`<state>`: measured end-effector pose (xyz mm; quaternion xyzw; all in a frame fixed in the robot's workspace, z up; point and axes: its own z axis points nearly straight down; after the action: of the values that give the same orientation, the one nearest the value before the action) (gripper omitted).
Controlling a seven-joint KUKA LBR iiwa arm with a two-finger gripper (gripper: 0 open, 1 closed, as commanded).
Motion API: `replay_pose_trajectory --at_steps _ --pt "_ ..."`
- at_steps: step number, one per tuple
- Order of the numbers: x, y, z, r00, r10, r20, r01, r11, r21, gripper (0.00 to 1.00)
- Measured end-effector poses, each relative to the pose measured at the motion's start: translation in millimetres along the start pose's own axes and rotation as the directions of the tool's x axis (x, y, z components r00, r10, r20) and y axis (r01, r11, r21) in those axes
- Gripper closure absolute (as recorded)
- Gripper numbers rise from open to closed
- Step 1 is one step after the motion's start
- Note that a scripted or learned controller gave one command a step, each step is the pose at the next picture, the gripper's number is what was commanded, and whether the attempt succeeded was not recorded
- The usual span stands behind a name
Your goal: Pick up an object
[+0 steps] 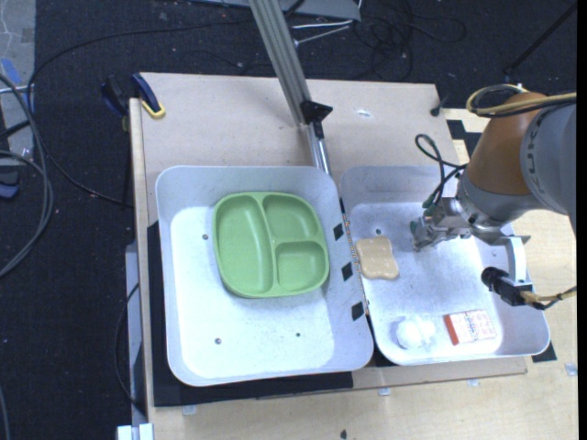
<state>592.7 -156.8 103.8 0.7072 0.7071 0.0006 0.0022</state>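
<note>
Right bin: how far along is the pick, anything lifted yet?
Nothing looks lifted. The tan sponge-like block, the white ball and the red-and-white box all lie on the right bin floor. In hand: the tool is low over that bin, right of the block. Left: closing on one item and raising it.

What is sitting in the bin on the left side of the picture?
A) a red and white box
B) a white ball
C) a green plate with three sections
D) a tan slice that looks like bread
C, because the green plate with three sections lies in the left bin, while the other three things lie in the right bin near the claw.
</note>
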Motion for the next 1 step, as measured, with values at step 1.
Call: replay_pose_trajectory --at_steps 1 --pt "-9.5 -3.0 -54.3 1.000 0.001 0.000 -0.001 1.000 -0.002 1.00"
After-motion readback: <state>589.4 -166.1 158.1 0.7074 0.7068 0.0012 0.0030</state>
